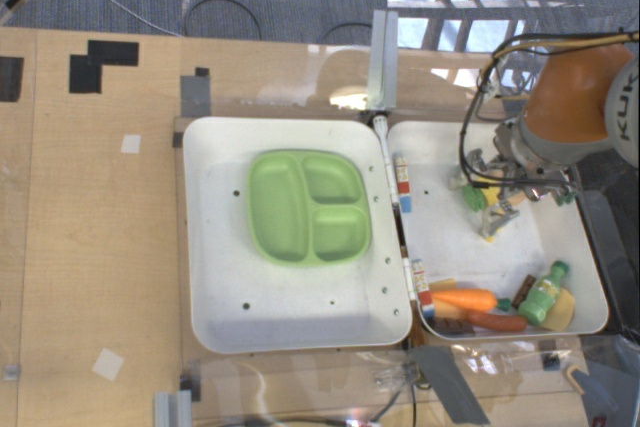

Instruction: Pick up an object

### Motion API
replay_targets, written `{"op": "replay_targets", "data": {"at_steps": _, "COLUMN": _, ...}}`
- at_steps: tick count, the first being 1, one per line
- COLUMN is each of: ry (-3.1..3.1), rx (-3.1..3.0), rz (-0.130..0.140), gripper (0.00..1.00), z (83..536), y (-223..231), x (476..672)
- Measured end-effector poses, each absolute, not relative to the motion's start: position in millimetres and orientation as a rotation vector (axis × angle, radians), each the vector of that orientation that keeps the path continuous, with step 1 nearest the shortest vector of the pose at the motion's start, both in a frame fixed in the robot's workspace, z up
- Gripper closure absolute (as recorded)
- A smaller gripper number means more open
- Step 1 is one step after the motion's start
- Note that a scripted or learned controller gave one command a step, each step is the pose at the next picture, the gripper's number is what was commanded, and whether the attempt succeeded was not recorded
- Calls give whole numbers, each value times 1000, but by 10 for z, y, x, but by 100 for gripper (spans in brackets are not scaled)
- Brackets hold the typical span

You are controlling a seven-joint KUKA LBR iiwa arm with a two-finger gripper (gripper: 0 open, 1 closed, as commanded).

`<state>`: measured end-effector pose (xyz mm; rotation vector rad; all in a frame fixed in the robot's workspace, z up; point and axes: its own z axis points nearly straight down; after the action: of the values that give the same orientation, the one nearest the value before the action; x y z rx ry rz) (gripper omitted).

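Gripper: gripper (497, 205) hangs over the upper middle of the right bin, under the grey arm with its orange band; whether it is open or closed cannot be told
Writing: black letters show on the arm's pale casing at the frame edge, up and to the right of the gripper, cut off and not readable; no label on any object can be read
Left bin: left bin (215, 245) lies well to the left of the gripper, beyond the divider; it holds one green divided plate (307, 206) with three compartments, lying flat near its centre
Right bin: right bin (440, 245) lies directly beneath the gripper; its objects sit along the near edge and under the gripper
Green and yellow item: green and yellow item (473, 196) sits just to the left of the gripper, touching or nearly so; I cannot tell whether it is gripped
Carrot: orange carrot (463, 299) lies below and a little left of the gripper, near the bin's front wall
Red piece: red sausage-like piece (495, 322) lies just under the carrot, farther from the gripper
Green bottle: green bottle (543, 293) lies tilted below and to the right of the gripper, in the front right corner, beside a yellow block (562, 311)
Brown piece: small brown piece (525, 291) leans just left of the bottle
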<state>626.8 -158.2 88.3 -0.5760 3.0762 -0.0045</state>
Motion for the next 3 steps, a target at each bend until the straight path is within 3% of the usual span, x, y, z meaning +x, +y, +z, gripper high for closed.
{"op": "replay_targets", "data": {"at_steps": 1, "ry": 3093, "rx": -474, "rz": -2, "gripper": 0, "z": 884, "y": -1161, "x": 6346}}
{"op": "replay_targets", "data": {"at_steps": 2, "ry": 3074, "rx": -477, "rz": -7, "gripper": 100, "z": 1039, "y": -1152, "x": 6398}}
{"op": "replay_targets", "data": {"at_steps": 3, "ry": 3069, "rx": -561, "rz": -13, "gripper": 100, "z": 2511, "y": -1441, "x": 6403}}
